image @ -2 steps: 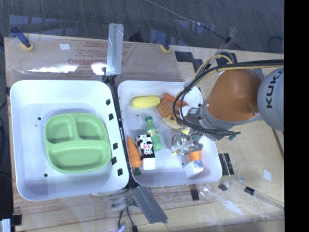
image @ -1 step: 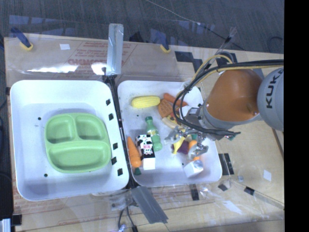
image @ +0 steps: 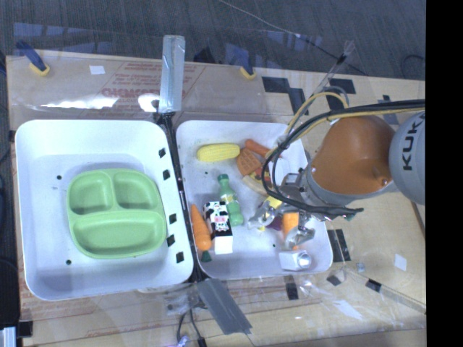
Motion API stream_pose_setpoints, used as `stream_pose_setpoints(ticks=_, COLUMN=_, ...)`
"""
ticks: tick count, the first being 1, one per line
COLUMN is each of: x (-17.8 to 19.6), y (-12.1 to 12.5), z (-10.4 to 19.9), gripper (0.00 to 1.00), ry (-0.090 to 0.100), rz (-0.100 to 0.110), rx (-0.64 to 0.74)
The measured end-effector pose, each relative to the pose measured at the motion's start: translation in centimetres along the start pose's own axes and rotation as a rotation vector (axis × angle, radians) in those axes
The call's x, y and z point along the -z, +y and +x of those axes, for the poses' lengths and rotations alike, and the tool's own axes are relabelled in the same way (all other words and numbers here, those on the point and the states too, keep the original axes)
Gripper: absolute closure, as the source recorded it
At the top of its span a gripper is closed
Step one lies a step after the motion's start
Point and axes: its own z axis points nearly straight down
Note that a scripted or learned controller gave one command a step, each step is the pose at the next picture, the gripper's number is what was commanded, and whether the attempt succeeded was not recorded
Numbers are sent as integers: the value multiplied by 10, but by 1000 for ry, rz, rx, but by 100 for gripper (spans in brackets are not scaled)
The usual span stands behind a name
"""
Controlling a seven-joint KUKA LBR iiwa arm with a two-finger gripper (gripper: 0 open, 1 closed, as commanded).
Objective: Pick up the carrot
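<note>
The carrot [image: 200, 227] is long and orange with a green tip. It lies along the left wall of the right bin [image: 239, 266], beside a cow-patterned milk carton [image: 218, 223]. My gripper [image: 286, 223] is low over the right half of that bin, well to the right of the carrot and apart from it. A small orange object [image: 290, 221] shows right at the gripper's metal parts. The orange wrist band [image: 351, 157] hides the bin's right side.
In the right bin are a yellow corn cob [image: 218, 152], reddish-orange toy food [image: 252, 157], a green bottle [image: 228, 196] and a silver can [image: 297, 259]. The left bin [image: 29, 194] holds a green divided plate [image: 114, 213].
</note>
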Motion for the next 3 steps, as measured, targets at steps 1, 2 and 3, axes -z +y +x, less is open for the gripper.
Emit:
stream_pose_setpoints(ticks=1, x=10, y=0, z=-4, gripper=100, ry=-2, rz=1, rx=6)
stream_pose_setpoints(ticks=2, x=73, y=40, z=-41, gripper=100, ry=-1, rz=5, rx=424)
stream_pose_setpoints(ticks=3, x=73, y=40, z=-40, gripper=0, ry=-1, rz=3, rx=422)
